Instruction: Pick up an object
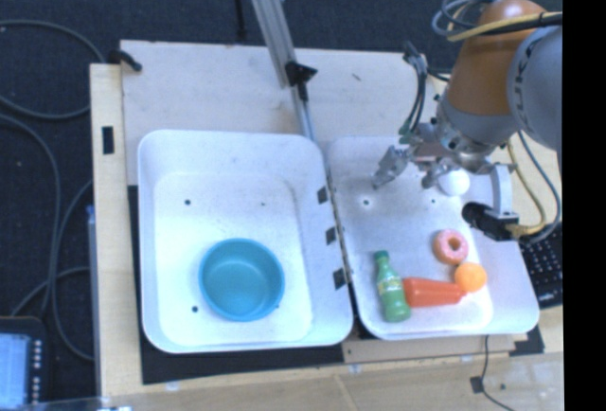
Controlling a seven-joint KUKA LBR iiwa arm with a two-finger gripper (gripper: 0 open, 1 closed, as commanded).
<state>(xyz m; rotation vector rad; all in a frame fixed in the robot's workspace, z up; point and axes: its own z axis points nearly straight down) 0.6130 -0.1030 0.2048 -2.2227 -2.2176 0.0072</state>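
My gripper [413, 172] hangs over the back of the right bin [365, 174], open, with nothing between its fingers. A small white ball [457, 182] lies just right of it, close to the right finger. Toward the front of this bin are a pink doughnut [451, 246], an orange ball [471, 277], an orange carrot [433, 292] and a green bottle [389, 287]. They all lie well in front of the gripper. A blue bowl [241, 279] sits in the left bin [227, 172].
A slanted metal post [275, 16] rises from the bench behind the seam between the bins. A black piece [487, 222] juts over the right bin's right side. Cables [535, 182] hang off the arm at the right.
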